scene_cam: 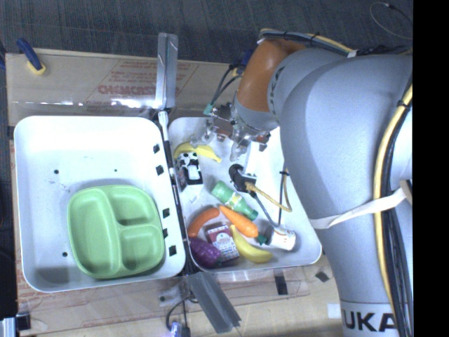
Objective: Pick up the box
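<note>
From my remote seat I see the arm point(337, 118) reaching in from the right and bending down over the far end of the right bin point(184, 128), its gripper point(235, 146) low among the clutter near a small banana point(198, 150). The wrist and cabling crowd the tips, so I cannot tell how far the fingers are apart, and nothing shows between them. The box point(223, 239), dark red with a pale label, lies at the near end of the same bin, well apart from the gripper, wedged between a purple eggplant point(203, 253), a carrot point(238, 221) and a larger banana point(251, 250). That packing, I judge, leaves little room for the fingers around it. The green divided tray point(116, 230) sits alone in the left bin point(42, 139), out of the way
</note>
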Controlling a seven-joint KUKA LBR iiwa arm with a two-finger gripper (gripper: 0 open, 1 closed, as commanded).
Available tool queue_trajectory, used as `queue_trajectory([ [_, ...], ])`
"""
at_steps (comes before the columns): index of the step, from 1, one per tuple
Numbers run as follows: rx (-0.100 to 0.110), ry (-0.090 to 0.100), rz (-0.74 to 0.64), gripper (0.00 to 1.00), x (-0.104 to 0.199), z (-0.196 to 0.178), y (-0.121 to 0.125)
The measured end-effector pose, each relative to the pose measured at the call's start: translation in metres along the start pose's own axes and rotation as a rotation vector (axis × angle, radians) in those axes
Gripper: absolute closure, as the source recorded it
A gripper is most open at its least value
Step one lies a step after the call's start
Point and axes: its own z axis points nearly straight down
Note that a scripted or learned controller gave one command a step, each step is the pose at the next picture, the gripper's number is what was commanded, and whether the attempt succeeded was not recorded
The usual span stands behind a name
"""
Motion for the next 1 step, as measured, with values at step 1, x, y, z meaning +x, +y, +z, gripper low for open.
queue_trajectory([
  [1, 0.018, -0.001, -0.044, 0.0, -0.0494, -0.129, 0.0149],
])
